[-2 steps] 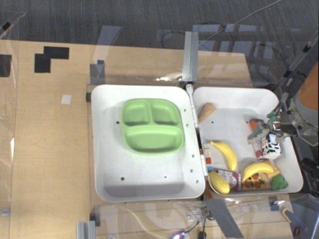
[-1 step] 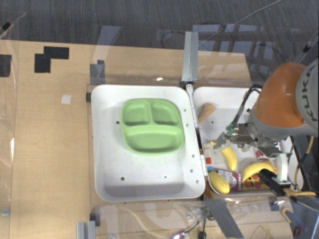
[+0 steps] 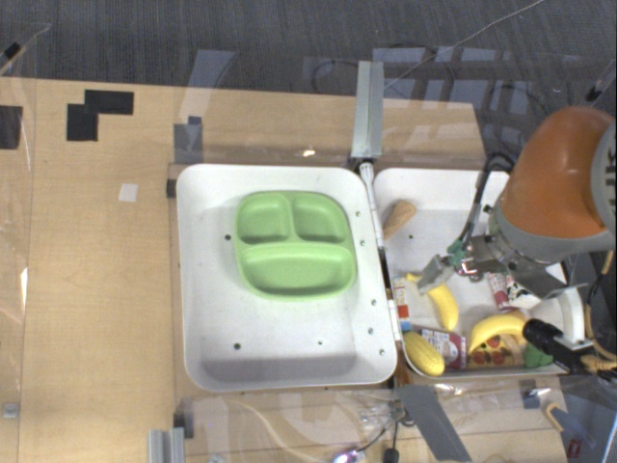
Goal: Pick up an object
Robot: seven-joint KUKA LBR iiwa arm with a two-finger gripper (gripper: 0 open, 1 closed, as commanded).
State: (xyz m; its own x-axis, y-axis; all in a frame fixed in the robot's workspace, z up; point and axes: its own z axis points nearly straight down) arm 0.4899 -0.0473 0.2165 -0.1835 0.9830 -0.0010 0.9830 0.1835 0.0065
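The wooden tabletop spreads wide across the view, with black square markers stuck near its far left corner. On it sit the two white bins side by side. The left bin carries a green divided plate, lying flat with two small compartments on the far side and one long one on the near side. The right bin is the busy one, and that is where the arm reaches in from the right, its big orange band hanging over the bin's right half.

Down below that orange bulk, the pincer hangs over the middle of the right bin, and whether its fingers are parted or closed cannot be told from this angle. Nothing can be seen gripped there.

Now the goods: a curved yellow banana lies toward the near right corner, touching a small red-labelled packet. A smaller yellow banana piece sits just beside the pincer's near side, and a yellow corn-like piece rests in the near left corner against the wall. Up at the far left of that bin, a tan bread-like item lies alone, well apart from the rest. A dark green item sits at the near right edge, partly hidden by the arm.
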